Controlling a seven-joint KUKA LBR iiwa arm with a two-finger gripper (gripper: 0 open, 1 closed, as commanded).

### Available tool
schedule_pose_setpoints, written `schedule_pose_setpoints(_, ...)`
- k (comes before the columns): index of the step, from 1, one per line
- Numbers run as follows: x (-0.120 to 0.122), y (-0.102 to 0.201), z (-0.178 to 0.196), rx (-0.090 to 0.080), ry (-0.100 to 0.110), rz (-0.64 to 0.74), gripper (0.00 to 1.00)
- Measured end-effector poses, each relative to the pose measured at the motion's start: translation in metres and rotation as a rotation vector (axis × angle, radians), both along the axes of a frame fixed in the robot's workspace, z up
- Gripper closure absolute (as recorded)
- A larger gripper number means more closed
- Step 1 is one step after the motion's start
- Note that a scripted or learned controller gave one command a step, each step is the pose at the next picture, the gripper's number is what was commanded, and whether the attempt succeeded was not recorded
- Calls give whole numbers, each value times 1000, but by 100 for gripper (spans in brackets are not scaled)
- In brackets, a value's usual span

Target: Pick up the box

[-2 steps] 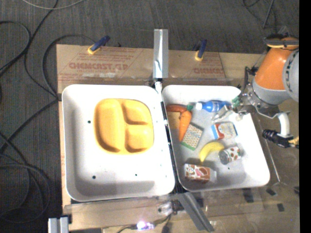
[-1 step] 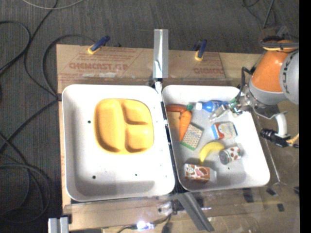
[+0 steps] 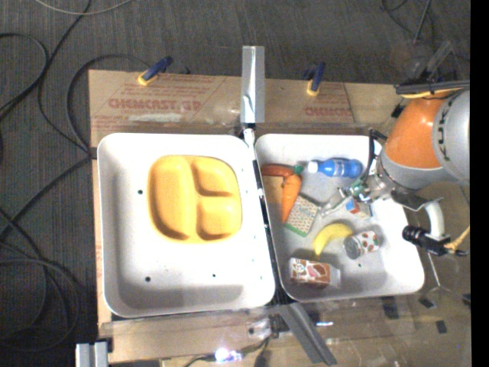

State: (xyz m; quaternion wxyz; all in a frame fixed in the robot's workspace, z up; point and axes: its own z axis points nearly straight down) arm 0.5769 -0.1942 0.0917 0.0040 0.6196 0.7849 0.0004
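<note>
A small brown carton box [image 3: 313, 272] lies on its side near the front wall of the right bin [image 3: 405, 270]. My gripper [image 3: 354, 202] reaches in from the right and hangs low over the middle of that bin, just below a clear bottle with a blue cap [image 3: 330, 167] and above-right of the banana [image 3: 332, 235]. It is well apart from the box, which lies to its front left. Nothing is visibly held in it.
An orange carrot [image 3: 287, 193], a patterned flat packet [image 3: 302, 215] and a small can [image 3: 363, 244] also lie in the right bin. The left bin [image 3: 122, 258] holds a yellow divided tray [image 3: 195, 197]. A metal bar [image 3: 252, 90] stands behind the bins.
</note>
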Motion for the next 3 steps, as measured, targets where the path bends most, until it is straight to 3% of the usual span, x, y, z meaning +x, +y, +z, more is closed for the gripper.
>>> schedule_pose_setpoints(1,15,-11,-4,22,4,-10,0)
schedule_pose_setpoints(2,16,-13,7,13,-3,-11,100)
schedule_pose_setpoints(3,13,37,93,3,8,-221,100)
